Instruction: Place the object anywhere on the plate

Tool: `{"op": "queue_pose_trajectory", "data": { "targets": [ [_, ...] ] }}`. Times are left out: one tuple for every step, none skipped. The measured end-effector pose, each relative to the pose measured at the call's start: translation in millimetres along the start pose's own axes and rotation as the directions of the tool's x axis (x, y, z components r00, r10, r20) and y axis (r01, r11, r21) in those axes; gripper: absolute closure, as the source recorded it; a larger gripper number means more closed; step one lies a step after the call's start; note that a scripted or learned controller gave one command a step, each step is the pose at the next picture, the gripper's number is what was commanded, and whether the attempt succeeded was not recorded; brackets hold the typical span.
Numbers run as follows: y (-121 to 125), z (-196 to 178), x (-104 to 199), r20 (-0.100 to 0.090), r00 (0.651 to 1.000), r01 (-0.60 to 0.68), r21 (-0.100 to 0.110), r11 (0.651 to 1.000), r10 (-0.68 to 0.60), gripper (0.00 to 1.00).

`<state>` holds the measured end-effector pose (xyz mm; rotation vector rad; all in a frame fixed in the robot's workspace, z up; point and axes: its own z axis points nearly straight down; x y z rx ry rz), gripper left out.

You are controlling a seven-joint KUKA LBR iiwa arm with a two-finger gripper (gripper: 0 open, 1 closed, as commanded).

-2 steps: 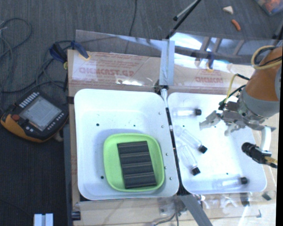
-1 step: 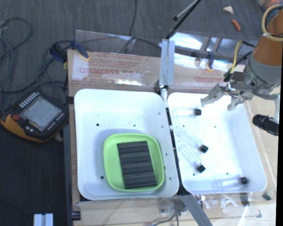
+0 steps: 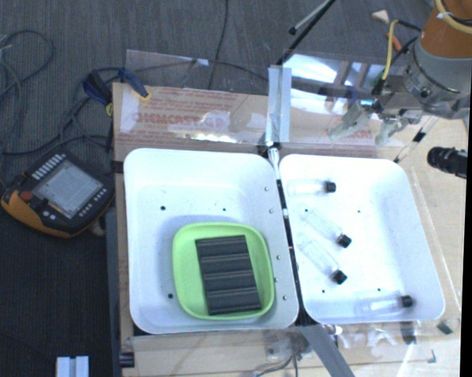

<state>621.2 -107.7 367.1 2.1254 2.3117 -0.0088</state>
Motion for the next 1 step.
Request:
{"op": "queue_pose_trajectory", "data": {
  "targets": [
    [39.1,-60.2,28.7,0.0,0.994,0.108,-0.001,0.994,-0.108,0.0]
  ]
}}
